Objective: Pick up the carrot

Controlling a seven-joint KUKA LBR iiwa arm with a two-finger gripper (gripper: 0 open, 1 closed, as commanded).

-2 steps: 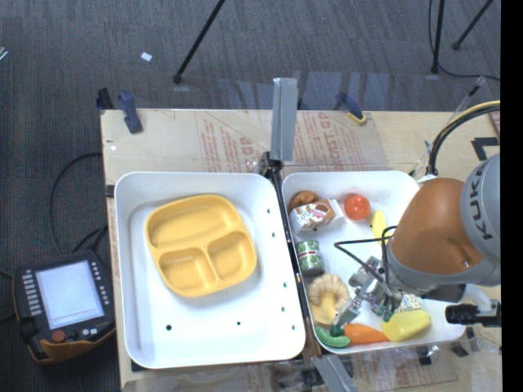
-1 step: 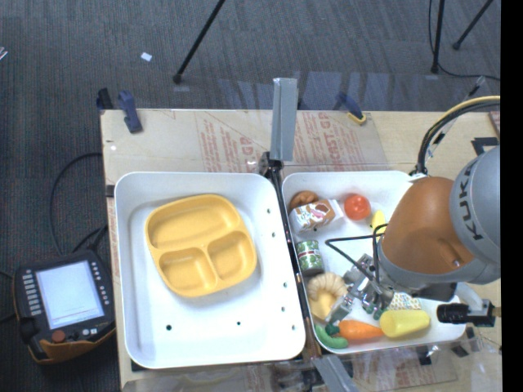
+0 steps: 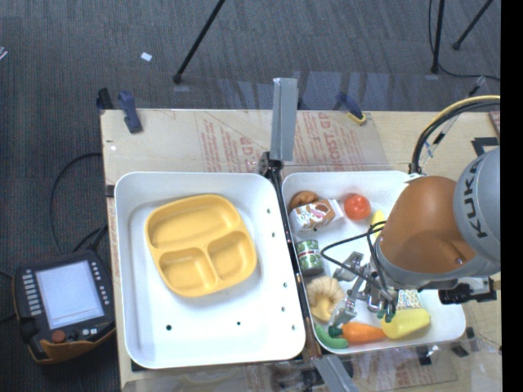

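Observation:
The carrot [image 3: 362, 332], orange with a green top at its left end, lies along the front edge of the right bin [image 3: 448, 327]. My gripper [image 3: 350, 287] hangs just behind and above it, under the arm's orange band. Its fingers [image 3: 352, 262] stand open with nothing between them. The carrot lies free, apart from the fingertips.
Around the carrot lie a pale pastry [image 3: 324, 296], a yellow fruit [image 3: 407, 325], a green can [image 3: 308, 254], a wrapped cup [image 3: 314, 215], a brown item [image 3: 303, 199] and a red tomato [image 3: 356, 207]. The left bin [image 3: 139, 325] holds a yellow divided plate [image 3: 200, 243].

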